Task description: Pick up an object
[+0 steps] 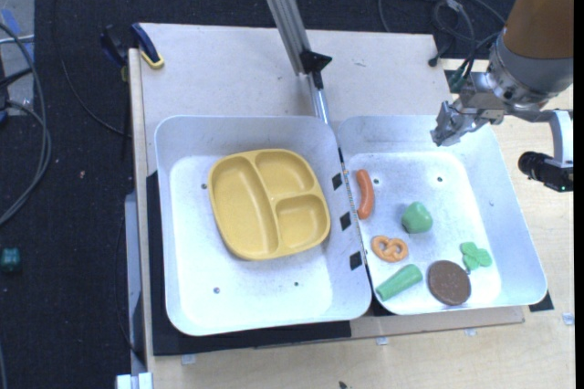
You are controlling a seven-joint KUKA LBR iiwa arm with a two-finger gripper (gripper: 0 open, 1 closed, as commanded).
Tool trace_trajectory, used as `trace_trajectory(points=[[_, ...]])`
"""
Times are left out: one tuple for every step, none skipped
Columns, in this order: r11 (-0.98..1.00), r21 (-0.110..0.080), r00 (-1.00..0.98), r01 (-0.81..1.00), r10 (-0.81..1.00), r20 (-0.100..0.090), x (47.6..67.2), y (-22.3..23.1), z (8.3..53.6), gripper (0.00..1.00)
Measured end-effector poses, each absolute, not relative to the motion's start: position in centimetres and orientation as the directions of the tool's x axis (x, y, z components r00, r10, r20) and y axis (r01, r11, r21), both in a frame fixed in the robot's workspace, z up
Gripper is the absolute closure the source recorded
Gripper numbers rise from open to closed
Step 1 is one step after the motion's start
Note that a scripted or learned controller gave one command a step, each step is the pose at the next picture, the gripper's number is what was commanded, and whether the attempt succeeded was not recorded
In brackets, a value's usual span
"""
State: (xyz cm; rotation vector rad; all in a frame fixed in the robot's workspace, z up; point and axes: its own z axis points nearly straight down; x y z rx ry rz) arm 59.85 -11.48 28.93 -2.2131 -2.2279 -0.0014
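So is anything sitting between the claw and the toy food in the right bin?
Nothing visible. The claw hangs over the right white bin's far edge, with bare floor between it and the orange toy sausage and the green rounded block.

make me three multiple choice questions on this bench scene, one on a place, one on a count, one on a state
1. Where does the yellow plastic divided tray lie?
A. in the left white bin
B. in the right white bin
C. on the bare bench top

2. How many green items lie in the right white bin?
A. one
B. three
C. five

3. Where is the grey two-finger gripper relative to the items?
A. clamped on the orange sausage
B. over the right bin's far edge, touching no item
C. resting inside the tray

Answers:
1 A: the tray sits within the left white bin.
2 B: a green block, a green cylinder and a small green leafy piece.
3 B: it hangs at the far rim, apart from every item.
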Motion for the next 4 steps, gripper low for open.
trace_trajectory(points=[[0.008,-0.002,-0.008,1.000,1.000,0.002,58.6,-6.4,28.8,1.00],[0.007,-0.004,-0.007,1.000,1.000,0.002,56.4,-1.4,26.5,1.00],[0.007,-0.003,-0.007,1.000,1.000,0.001,54.5,3.1,24.6,1.00],[0.008,-0.003,-0.008,1.000,1.000,0.002,52.5,7.5,24.9,1.00]])
